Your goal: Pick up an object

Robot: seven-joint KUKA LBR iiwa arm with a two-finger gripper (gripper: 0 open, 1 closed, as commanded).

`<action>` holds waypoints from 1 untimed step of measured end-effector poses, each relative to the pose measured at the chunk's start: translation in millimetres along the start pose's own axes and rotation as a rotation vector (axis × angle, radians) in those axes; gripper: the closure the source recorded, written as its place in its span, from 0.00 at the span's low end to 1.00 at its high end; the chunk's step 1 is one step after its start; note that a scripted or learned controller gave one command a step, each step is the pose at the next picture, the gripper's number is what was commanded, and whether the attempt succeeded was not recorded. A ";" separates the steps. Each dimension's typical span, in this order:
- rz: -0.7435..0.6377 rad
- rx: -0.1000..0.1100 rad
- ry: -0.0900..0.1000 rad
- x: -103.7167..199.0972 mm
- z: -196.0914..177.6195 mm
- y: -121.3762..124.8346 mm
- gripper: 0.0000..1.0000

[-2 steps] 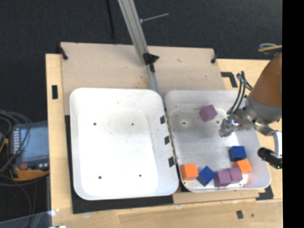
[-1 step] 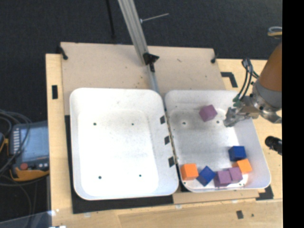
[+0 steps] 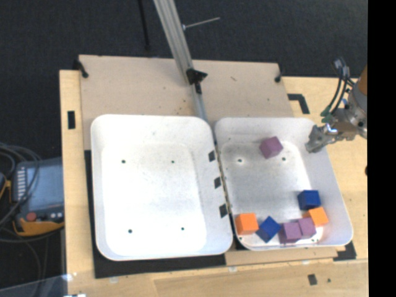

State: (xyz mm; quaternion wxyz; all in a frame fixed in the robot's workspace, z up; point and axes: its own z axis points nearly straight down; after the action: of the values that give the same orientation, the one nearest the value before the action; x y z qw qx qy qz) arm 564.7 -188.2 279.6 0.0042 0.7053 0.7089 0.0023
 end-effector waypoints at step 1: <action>-0.001 0.008 0.002 55.6 13.1 -5.2 1.00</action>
State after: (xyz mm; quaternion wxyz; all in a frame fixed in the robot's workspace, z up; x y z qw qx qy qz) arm 559.4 -132.7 266.3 0.0006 0.7050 0.7093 0.0003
